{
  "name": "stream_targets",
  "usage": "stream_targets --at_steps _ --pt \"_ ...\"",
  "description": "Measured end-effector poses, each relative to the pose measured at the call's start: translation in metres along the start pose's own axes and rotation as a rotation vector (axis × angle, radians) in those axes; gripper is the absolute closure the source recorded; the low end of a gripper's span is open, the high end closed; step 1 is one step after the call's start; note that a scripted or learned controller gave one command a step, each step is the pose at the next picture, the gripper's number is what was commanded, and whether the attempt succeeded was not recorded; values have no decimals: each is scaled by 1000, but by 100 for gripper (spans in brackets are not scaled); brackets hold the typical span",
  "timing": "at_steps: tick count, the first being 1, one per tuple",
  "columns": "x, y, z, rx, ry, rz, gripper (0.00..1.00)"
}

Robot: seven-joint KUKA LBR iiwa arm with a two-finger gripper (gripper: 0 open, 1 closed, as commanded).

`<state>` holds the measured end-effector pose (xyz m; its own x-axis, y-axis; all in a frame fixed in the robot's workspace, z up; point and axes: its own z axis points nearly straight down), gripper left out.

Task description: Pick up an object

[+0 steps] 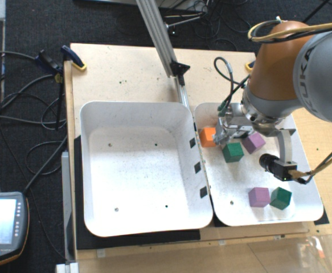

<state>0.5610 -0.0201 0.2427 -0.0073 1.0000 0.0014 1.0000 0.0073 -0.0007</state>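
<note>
Camera view is looking down on a wooden table [126, 67] carrying two shallow white bins. At the far left edge, a handheld screen [0, 226] is lying on the dark floor, with cables trailing beside it. On the table's far left corner a blue and yellow clamp [72, 57] is sitting. The left bin [137, 118] is taking up the middle of the table. A grey metal bar [157, 27] is slanting down from the far side toward the gap between the bins. In the right bin [308, 209], an orange block [208, 136] is lying at the left wall, with a green block [233, 152] just beside it and a purple block [253, 142] to the right of that. Near the front, another purple block [259, 197] and another green block [281, 198] are sitting side by side. The gripper [229, 131] is hanging over the far cluster, right above the orange and green blocks; whether it is spread or pinching anything I cannot tell.
</note>
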Motion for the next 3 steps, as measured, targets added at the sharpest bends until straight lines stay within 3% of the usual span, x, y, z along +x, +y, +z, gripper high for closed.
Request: stream_targets --at_steps 2,3 --pt "105 38 1 -4 0 0 100" --pt "101 37 1 -1 -2 4 0"
